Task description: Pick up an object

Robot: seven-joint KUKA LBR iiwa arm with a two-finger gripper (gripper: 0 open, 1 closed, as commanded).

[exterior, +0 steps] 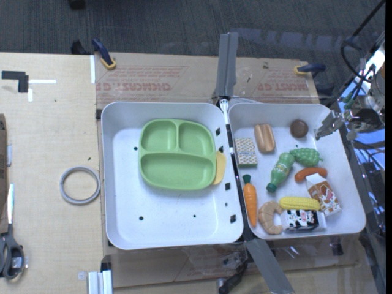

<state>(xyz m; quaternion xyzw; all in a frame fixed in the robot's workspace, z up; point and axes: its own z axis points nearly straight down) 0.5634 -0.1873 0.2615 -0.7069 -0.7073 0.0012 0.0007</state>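
The right bin [349, 164] holds several toy foods: a hot dog bun [264, 138], a brown ball [299, 127], a waffle square [246, 151], a green bottle [280, 171], a green leafy piece [307, 157], an orange sausage [305, 174], a carrot [250, 199], a croissant [270, 218], a corn cob [299, 203], a small carton [325, 196] and a black-and-white box [302, 221]. My gripper [323, 129] hangs over the bin's upper right edge, just right of the brown ball, with nothing seen in it.
The left bin [116, 182] holds a green divided plate [177, 154] with a yellow piece [220, 168] under its right rim. A tape ring [79, 184] and scissors [11, 253] lie on the bench at left. Cables hang at far right.
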